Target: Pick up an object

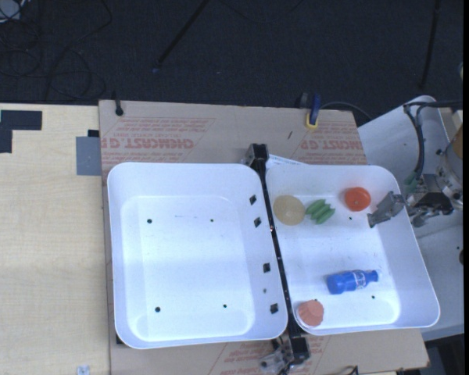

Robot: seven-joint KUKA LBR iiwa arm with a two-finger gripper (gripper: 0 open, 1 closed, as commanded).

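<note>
Dark floor point(219, 37) with cables at twelve o'clock; pale wooden bench point(39, 272) at nine o'clock, cardboard sheet point(187, 131) centred.

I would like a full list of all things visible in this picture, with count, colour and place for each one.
bins: two, white, side by side on the bench
round tan object: one, beige, right bin, far left part
green object: one, green, right bin, beside the tan one
orange-red object: one, right bin, far part
blue bottle: one, blue with white cap, lying in the right bin's near part
salmon disc: one, pinkish orange, right bin, near left corner
cardboard sheet: one, brown, under the bins
pincer: one, grey, over the right bin's right edge
</note>
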